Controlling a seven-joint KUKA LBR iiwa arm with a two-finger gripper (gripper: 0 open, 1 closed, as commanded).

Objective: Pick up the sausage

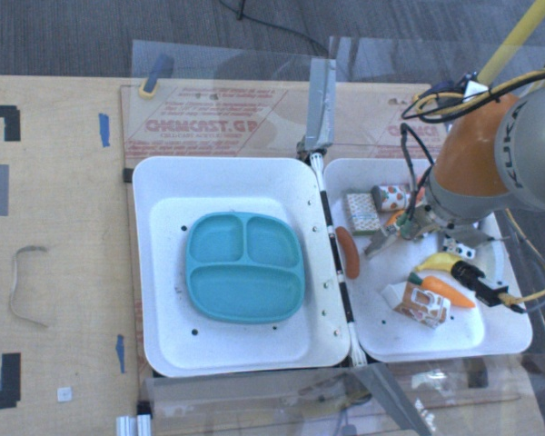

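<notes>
Camera view, slanting down on the bench: the gripper (381, 241) hangs low in the right bin (504, 334), its two thin fingers (374, 244) spread apart and pointing left with nothing between them. Just to its left, apart from the fingertips, the sausage (348, 252) lies lengthwise along the bin's left wall. Above the gripper sit a green-and-white packet (362, 213) and a small spotted box (392, 195). Below and to the right, near one another, are a banana (439, 262), a carrot (447, 290) and a small carton (422, 305). The left bin (163, 334) holds a blue divided plate (245, 267).
</notes>
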